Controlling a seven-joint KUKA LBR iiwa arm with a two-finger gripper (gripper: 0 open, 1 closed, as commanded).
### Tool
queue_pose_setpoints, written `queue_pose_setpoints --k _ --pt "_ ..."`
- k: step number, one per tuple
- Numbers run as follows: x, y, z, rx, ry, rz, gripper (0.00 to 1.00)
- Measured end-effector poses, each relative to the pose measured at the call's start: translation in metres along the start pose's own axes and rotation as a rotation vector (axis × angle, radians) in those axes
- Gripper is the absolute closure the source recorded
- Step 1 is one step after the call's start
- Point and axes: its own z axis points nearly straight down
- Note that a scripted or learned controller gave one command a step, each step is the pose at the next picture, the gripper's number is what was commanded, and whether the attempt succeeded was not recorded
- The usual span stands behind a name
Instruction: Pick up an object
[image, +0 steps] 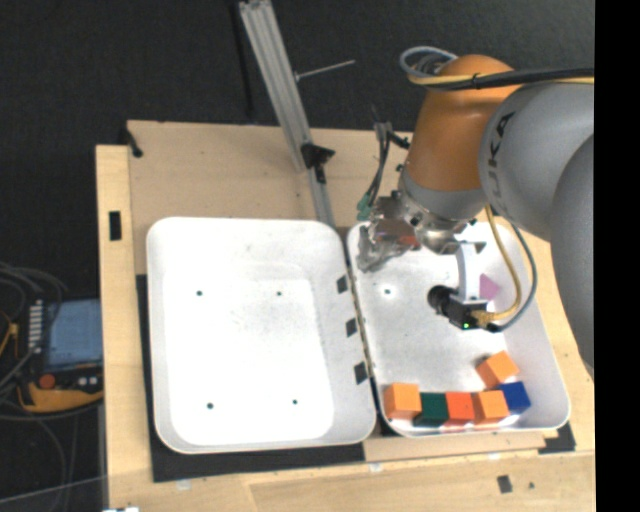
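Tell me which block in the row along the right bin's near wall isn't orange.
The dark green block, second from the left in that row, between two orange ones. The blue block sits at the right end.

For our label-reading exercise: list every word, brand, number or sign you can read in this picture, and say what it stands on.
No text can be read here.
The arm: grey shell and orange band, no legible marking.
The blocks in the right bin: plain coloured faces.
The blue device left of the bench: any label too blurred to read.

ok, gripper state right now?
Gripper: cannot be told; it sits low over the right bin's upper left corner, away from the blocks.
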Motion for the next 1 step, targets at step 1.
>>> queue_pose_setpoints --k 1 --pt "0.0478 -0.0194 0.0097 0.001 0.000 0.000 1.00"
